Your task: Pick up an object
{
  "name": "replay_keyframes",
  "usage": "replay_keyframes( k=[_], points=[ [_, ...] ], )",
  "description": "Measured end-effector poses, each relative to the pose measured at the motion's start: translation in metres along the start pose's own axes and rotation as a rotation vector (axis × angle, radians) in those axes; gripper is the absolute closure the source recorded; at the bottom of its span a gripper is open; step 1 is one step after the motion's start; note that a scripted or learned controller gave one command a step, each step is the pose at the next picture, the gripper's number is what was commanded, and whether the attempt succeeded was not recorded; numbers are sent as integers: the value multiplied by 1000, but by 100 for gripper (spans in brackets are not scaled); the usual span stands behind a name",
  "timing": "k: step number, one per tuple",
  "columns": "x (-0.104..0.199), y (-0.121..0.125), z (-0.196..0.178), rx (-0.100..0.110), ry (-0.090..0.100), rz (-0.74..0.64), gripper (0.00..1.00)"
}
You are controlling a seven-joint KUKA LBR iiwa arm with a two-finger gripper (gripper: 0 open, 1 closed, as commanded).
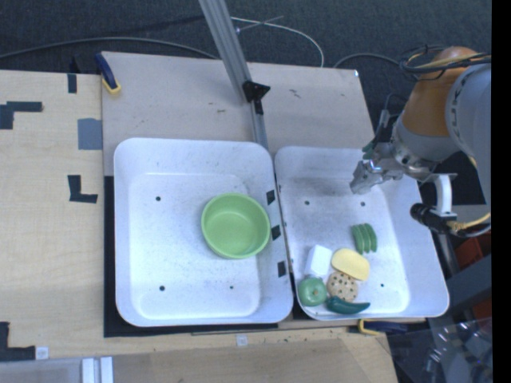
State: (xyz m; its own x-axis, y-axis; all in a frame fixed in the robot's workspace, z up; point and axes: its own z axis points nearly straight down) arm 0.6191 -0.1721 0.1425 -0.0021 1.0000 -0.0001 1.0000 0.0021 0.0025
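Observation:
My gripper (361, 180) hangs over the upper right part of the right bin (327, 174), above bare white floor. Nothing shows between its fingers. Well below it in the same bin lies a small green ridged piece (364, 238). Nearer the front sit a yellow piece (351, 263), a white block (319, 258), a tan speckled cookie-like piece (340, 284), a green apple-like ball (312, 293) and a dark green pepper (348, 306). A green bowl (235, 226) stands upright in the left bin (152, 174).
A grey metal pole (231, 46) slants down from the top to the ridge between the bins. Cables (279, 34) loop on the dark floor behind the bench. A blue and yellow clamp (107, 73) sits at the board's back left corner.

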Motion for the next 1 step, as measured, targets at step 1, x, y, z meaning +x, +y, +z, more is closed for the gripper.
replay_keyframes(
  k=[1],
  points=[
    [1,9,-46,-2,-1,0,100]
  ],
)
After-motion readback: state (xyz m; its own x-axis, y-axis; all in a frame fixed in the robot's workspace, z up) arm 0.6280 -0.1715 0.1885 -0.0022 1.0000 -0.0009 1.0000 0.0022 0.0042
